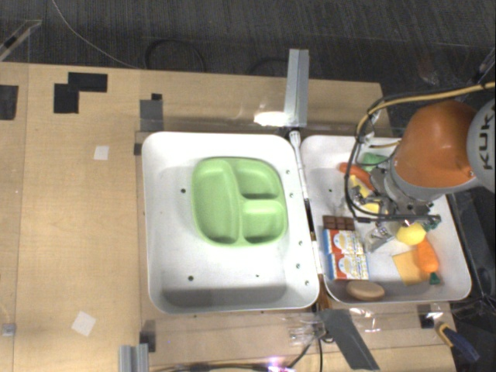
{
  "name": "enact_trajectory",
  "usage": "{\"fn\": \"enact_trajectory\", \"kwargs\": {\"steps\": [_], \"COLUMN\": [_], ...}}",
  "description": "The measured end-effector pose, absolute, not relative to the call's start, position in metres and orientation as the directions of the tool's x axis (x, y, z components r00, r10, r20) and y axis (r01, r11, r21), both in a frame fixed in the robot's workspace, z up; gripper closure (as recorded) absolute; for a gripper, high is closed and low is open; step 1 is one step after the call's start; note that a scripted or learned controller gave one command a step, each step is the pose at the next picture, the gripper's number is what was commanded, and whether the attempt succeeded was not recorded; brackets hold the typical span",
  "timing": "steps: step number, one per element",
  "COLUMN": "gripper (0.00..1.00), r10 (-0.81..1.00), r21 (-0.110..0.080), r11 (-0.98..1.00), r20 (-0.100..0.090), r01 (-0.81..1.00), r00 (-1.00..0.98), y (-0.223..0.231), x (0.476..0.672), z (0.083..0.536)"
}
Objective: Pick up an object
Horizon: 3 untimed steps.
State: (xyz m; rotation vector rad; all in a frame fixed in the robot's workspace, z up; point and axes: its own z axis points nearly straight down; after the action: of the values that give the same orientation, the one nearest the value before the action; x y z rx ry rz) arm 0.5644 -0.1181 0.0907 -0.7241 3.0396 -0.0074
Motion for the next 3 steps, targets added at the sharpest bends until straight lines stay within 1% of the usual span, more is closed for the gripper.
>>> {"fn": "enact_trajectory", "kwargs": {"steps": [1, 2, 3], "gripper": [0.00, 0.00, 0.00], "r10": [-0.386, -0.466, -0.608], "r21": [-0.012, -0.010, -0.006], "r11": [0.923, 0.885, 0.794], "r20": [-0.021, -0.017, -0.009], "r01": [-0.386, -0.466, -0.608], "r00": [-0.922, -0.885, -0.794], "y": [-0.100, -0.126, -0.124], "x": [0.507, 0.545, 0.661], "z": [0.092, 0.091, 0.089]}}
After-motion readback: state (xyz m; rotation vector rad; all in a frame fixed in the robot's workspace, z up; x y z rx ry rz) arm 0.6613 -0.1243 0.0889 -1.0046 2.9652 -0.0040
